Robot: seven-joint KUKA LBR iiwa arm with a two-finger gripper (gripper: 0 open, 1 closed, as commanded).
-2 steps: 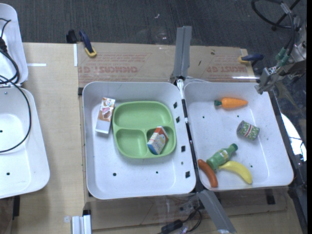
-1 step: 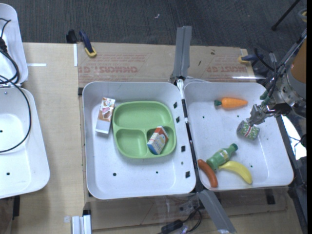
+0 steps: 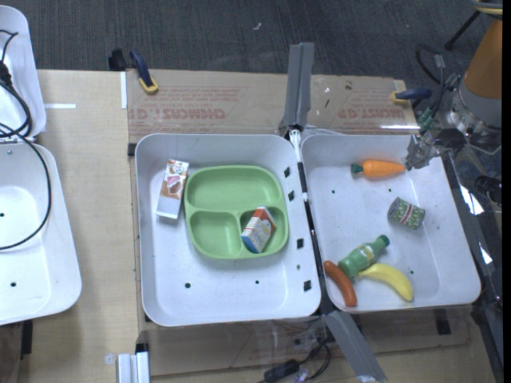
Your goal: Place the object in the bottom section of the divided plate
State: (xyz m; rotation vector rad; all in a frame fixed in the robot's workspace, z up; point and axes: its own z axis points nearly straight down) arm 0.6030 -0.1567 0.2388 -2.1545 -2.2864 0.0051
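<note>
Carton (image 3: 257,230), small, white with red

I see the plate (image 3: 234,183) in the left bin (image 3: 152,238), with a small carton (image 3: 257,230) in its lower right section. A flat box (image 3: 172,188) lies just left of the plate. In the right bin (image 3: 447,270), well right of the plate, lie a carrot (image 3: 378,168), a can (image 3: 406,213), a bottle (image 3: 363,254), a banana (image 3: 389,279) and a sausage (image 3: 341,282).
</note>
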